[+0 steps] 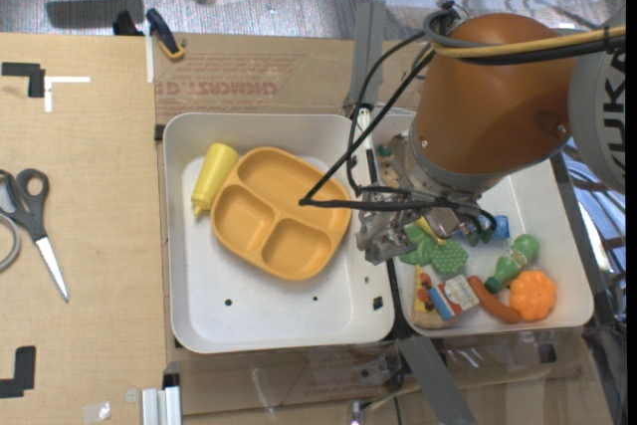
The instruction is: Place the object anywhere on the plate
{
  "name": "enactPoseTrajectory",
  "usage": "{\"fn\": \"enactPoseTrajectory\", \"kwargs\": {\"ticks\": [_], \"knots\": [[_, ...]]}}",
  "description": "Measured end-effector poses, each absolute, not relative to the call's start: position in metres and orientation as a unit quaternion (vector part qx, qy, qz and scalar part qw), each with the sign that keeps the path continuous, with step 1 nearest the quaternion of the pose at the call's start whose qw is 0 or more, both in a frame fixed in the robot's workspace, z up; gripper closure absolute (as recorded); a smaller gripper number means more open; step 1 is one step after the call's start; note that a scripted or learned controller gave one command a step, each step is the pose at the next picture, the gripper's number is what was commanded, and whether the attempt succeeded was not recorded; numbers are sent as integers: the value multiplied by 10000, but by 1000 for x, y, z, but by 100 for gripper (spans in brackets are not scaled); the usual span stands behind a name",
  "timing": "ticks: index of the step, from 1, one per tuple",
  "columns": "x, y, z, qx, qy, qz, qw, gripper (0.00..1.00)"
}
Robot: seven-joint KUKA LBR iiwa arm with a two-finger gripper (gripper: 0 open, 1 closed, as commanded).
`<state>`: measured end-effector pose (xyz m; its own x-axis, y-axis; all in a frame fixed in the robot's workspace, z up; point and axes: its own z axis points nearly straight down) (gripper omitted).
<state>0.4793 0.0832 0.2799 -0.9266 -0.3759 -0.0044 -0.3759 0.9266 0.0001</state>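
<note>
A pair of scissors [35, 224] is seen lying on the cardboard sheet [80, 214] at the 9 o'clock edge of the view, well apart from the bins. In the left bin [199, 314] a yellow bottle [211, 176] is leaned against the 10 o'clock rim of the orange divided plate [279, 211]; none of the plate's three compartments is seen to hold anything.

At the wall between the bins the gripper [383, 239] is found, low over the 9 o'clock end of the right bin [572, 299], beneath the arm's orange band [493, 100]. Whether its jaws are spread or closed cannot be told, since they are masked by the wrist and cables, and nothing can be confirmed between them.

The toys, from which the task's object would be drawn, are heaped in the right bin: a green bumpy piece [445, 257], a small carton [458, 294], a sausage [493, 302] and an orange pumpkin [531, 294].

Picking appears to be the step in hand. A single toy should be isolated from its touching neighbours, the hold should be verified once raised, and the dividing wall must be cleared before travel toward 9 o'clock and release over a plate compartment.
</note>
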Motion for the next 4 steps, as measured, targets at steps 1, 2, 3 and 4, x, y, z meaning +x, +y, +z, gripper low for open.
{"fn": "enactPoseTrajectory", "kwargs": {"ticks": [1, 2, 3, 4], "knots": [[488, 68, 359, -2939, 9558, 3, 22, 100], [494, 103, 355, -3574, 9340, 6, 17, 100], [497, 141, 341, -4093, 9124, 6, 9, 100], [497, 141, 341, -4093, 9124, 7, 9, 0]]}}
